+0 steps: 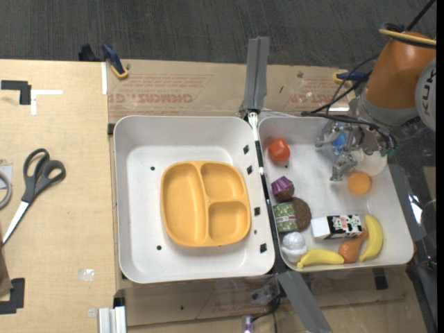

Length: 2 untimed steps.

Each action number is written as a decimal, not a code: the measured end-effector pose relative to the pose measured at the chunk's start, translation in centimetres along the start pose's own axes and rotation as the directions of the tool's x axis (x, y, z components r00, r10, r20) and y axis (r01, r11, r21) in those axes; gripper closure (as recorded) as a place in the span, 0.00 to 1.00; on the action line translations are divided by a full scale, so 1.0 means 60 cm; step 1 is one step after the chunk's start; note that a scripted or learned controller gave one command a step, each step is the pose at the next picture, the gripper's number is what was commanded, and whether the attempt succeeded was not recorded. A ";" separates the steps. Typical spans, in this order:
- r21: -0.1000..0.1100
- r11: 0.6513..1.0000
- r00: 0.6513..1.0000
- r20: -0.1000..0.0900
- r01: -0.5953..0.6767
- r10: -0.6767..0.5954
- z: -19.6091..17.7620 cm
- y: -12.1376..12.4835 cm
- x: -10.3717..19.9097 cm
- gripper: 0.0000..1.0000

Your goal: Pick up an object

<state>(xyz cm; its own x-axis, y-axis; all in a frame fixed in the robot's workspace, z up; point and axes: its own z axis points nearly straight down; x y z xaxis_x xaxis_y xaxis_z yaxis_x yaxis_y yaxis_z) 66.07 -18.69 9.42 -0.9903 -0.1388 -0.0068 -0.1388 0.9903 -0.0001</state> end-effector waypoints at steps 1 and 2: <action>0.001 1.000 1.000 -0.003 0.022 -0.022 0.001 0.007 0.134 0.00; -0.010 0.996 0.996 -0.001 0.088 -0.088 0.002 -0.042 0.015 0.00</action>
<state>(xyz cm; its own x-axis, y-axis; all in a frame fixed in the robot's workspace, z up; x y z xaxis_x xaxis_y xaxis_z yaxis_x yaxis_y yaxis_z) 65.56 -21.33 9.27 -0.9743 -0.2252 -0.0060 -0.2252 0.9743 0.0092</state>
